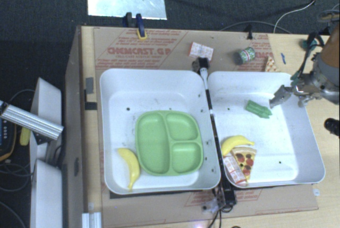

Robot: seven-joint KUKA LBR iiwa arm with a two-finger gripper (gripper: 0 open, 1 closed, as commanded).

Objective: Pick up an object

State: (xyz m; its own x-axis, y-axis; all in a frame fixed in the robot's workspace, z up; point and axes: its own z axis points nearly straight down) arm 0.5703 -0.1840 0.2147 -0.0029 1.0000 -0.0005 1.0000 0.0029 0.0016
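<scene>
**Nothing lifted yet: gripper hangs at the right bin's far edge**

Camera view: two white bins sit side by side on the bench. The left bin [111,89] holds a green divided plate [169,142] with a yellow banana [129,166] lying just beside its near-left edge. The right bin [303,131] holds a green ridged piece [258,109] toward its far middle, and near the divider a second banana [237,143] touching a pizza-slice toy [245,160] and a small packet [234,170] at the near-left corner. Beyond the bins, on the cardboard, lie a small can [246,55] and a white tag [201,51].

The arm comes in from the right, and its gripper [284,95] hangs over the far-right part of the right bin, near the green ridged piece but apart from it. One grey finger [278,96] points down and left toward that piece; the rest of the tool is too small and blurred to read, so I cannot tell how the tool is set. Nothing shows between its fingers.

As I judge it, the task is at its start: every object rests on a bin floor and none is raised. Left to do are the approach, the closing on a thing, and the lift. The green ridged piece looks like the likeliest target, being closest to the tool.
</scene>
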